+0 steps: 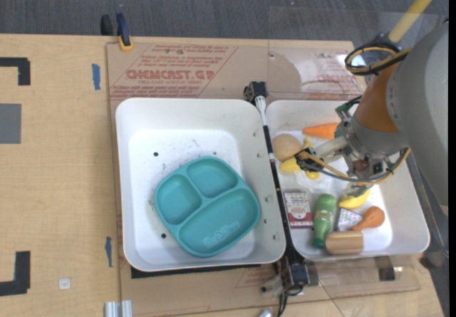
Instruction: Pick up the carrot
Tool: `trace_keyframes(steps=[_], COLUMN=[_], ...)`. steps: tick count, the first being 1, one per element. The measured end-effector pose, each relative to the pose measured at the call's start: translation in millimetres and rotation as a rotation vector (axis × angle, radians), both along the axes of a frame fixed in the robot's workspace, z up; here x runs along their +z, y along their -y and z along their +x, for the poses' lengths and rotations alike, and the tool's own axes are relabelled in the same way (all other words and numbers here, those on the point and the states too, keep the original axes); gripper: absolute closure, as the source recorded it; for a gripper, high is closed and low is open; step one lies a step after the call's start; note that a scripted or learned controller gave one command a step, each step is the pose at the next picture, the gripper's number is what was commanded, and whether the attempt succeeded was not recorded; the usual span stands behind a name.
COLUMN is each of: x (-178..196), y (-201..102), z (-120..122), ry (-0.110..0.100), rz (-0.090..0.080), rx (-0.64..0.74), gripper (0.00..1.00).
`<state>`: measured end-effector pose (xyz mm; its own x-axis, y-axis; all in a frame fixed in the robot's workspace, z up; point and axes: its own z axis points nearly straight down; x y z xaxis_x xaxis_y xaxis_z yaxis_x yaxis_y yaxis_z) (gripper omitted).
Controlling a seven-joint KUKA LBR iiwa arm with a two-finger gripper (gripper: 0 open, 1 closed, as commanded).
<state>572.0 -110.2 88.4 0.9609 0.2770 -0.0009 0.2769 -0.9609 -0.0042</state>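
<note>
BENCH PICK, VIEW FROM ABOVE: A grey KUKA arm with an orange band above its wrist reached in from the right over the right-hand shallow white bin. Its two-finger gripper hung low among a scatter of toy food. Whether the gripper was parted or closed could not be told from this angle.

The small orange plastic carrot lay on its side on the bin floor near the far wall, just to the camera's left of the gripper. Closer to the bin's left wall sat a tan egg-shaped piece, with a yellow piece just nearer the camera.

Toward the near side lay a red-and-white packet and a green plastic bottle beside it. A yellow banana and an orange-brown rounded piece lay close by, and a pale wooden-looking cylinder sat at the bottle's near end.

The left-hand shallow white bin held a teal plastic plate with three compartments, turned askew toward the bin's near right corner. Both bins rested on a brown cardboard sheet printed in red, laid on a light wooden bench.
</note>
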Motion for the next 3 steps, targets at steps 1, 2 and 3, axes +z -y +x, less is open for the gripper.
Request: trace_keyframes(steps=[1,2,3], x=[3,13,105], y=[-1,-2,-86], z=[59,59,26], ry=[-0.005,-0.006,0.007], rz=[-0.001,0.0,0.002], rx=[-0.079,-0.073,-0.035], gripper=[0.0,1.0,1.0])
